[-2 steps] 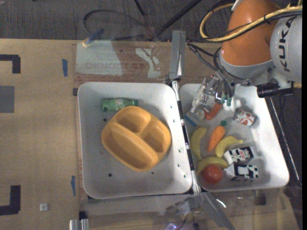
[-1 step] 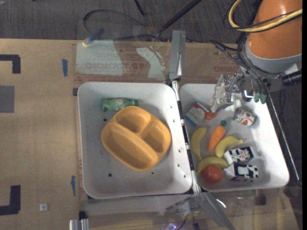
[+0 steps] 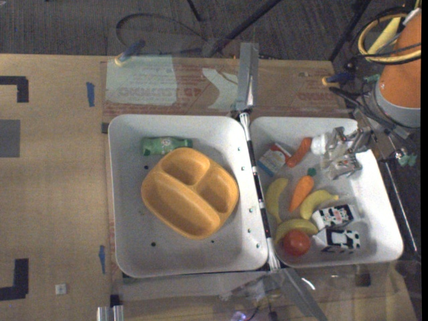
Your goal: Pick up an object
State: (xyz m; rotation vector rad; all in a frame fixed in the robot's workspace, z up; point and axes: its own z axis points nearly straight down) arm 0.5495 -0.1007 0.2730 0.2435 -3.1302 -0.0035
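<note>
My gripper [image 3: 344, 168] hangs open over the back right part of the right bin [image 3: 384, 199], with only bin floor showing between its fingers. A white object [image 3: 320, 143] lies just to its left, touching a red-orange pepper [image 3: 299, 152]. Nearer the front lie a carrot [image 3: 301, 191], two yellow bananas [image 3: 276, 198] [image 3: 317, 202], a third yellow fruit [image 3: 294, 226] and a red tomato [image 3: 296, 243]. Two cow-patterned cartons [image 3: 333, 215] [image 3: 342, 239] sit front right. A small red and white carton [image 3: 273, 160] lies at the back left.
The left bin [image 3: 124, 179] holds an orange divided plate [image 3: 190, 192] and a green packet [image 3: 166, 144] behind it. A metal divider [image 3: 254, 179] separates the bins. The arm's orange band [image 3: 404, 52] and cables crowd the back right corner.
</note>
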